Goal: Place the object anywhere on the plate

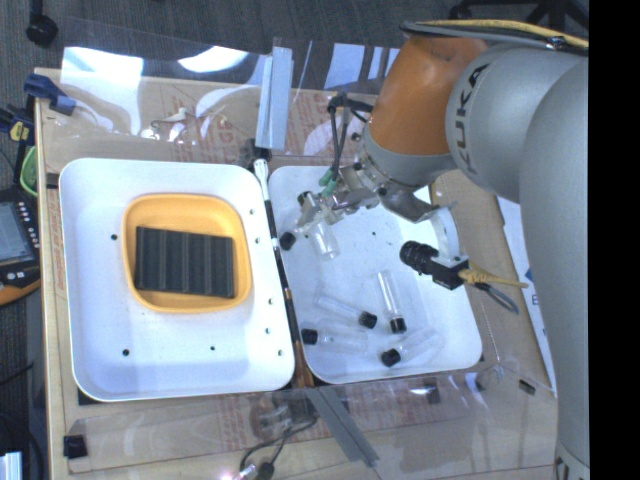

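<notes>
Gripper over the right bin pinches a clear vial. Its long axis slants, black cap lower-left. Yellow plate sits in the left bin.

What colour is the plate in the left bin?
Yellow-orange rim, dark ribbed centre: the plate, seen in the camera view.

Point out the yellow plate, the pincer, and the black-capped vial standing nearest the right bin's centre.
yellow plate (pixel 186 211): camera view, on its upper rim, left bin.
pincer (pixel 318 211): camera view, midway between its fingertips, over the right bin.
vial (pixel 390 300): camera view, on its clear body above the black cap.
</notes>
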Controlling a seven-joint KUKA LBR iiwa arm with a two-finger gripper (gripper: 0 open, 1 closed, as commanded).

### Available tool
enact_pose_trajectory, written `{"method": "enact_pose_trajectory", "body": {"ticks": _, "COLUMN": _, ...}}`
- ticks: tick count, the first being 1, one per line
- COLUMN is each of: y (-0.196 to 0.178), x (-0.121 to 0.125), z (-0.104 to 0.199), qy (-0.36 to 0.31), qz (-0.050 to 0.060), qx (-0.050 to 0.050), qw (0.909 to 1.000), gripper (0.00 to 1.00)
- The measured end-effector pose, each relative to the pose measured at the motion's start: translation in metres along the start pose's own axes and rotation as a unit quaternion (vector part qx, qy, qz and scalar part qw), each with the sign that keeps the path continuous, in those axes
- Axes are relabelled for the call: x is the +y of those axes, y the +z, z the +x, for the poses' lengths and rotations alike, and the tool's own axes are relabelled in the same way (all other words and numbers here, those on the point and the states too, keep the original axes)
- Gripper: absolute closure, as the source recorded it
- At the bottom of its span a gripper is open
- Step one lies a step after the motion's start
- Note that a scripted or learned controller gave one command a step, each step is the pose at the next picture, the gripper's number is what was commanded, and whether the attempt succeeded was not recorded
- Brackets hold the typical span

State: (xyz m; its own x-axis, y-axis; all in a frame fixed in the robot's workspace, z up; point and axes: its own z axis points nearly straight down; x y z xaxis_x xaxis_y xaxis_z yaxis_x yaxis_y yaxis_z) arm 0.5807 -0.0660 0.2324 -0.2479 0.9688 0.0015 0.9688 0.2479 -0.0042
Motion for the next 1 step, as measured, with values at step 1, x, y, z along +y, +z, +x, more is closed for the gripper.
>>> {"method": "enact_pose_trajectory", "body": {"ticks": 1, "y": 0.0286, "x": 0.0065, "z": 0.0606, "qy": -0.036, "qz": 0.000, "qx": -0.001, "qw": 0.9993, "gripper": 1.00}}
